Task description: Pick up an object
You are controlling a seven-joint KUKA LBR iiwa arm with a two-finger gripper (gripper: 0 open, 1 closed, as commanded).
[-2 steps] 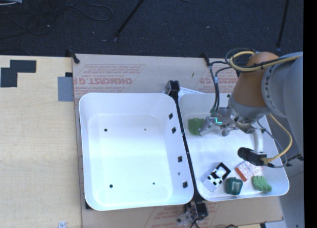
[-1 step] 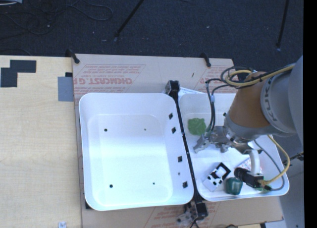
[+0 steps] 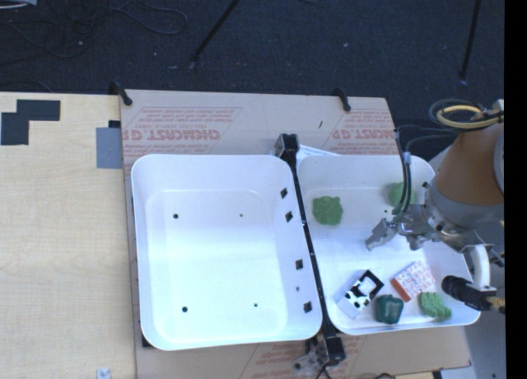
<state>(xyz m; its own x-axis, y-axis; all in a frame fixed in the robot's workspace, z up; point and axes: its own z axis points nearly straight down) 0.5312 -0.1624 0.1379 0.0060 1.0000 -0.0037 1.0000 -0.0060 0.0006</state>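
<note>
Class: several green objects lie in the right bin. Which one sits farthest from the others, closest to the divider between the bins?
The light green lump, alone beside the divider; the others lie along the bin's right side and bottom edge.

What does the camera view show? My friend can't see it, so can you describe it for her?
A robot arm's gripper hangs over the right white bin, near a green lump. By that bin's near edge lie a black-and-white block, a dark green object, a red-and-white packet and a light green lump.
</note>
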